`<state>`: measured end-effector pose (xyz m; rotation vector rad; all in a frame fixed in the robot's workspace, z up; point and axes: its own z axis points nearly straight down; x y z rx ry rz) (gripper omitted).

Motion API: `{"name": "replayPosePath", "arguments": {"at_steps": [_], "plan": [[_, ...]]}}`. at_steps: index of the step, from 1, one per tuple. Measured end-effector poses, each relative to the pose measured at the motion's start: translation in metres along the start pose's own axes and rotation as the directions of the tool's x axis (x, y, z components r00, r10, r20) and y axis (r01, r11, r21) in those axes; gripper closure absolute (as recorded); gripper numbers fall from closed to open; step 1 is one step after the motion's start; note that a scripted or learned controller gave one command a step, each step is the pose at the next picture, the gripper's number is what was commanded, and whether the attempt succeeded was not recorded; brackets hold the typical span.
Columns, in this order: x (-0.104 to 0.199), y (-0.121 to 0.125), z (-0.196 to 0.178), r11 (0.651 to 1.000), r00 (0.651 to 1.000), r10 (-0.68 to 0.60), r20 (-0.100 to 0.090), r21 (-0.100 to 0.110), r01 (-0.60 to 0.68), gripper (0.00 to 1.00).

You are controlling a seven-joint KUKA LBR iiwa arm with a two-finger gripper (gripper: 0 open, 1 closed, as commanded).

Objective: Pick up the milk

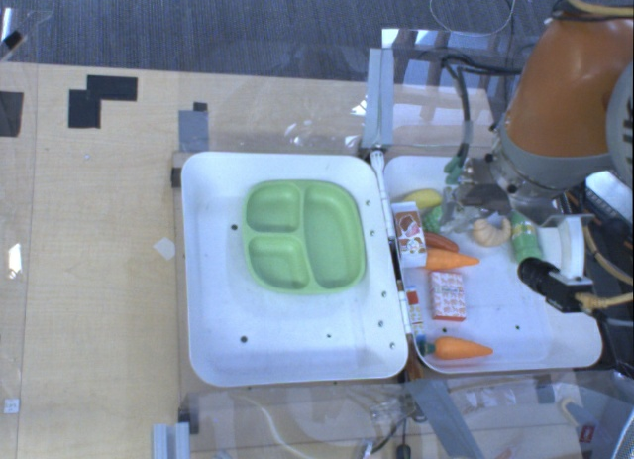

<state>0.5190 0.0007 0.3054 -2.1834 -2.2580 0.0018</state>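
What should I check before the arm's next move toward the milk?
1. White and red milk carton visible, lying along right white bin's left wall: ok.
2. Carton free of the hand: ok, hand sits further right.
3. Space around carton: not ok, orange carrot and red-patterned packet lie close.
4. Hand open: cannot tell.
5. Green divided plate in left white bin, out of the way: ok.

Green divided plate (303, 236), orange carrots (462, 349), white bins (287, 363), red-and-white patterned carton (448, 295).
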Motion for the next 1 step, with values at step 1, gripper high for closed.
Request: {"name": "replayPosePath", "arguments": {"at_steps": [1], "plan": [[0.064, -0.0286, 0.0112, 0.984, 0.984, 0.178, 0.001, 0.003, -0.178, 1.0]]}}
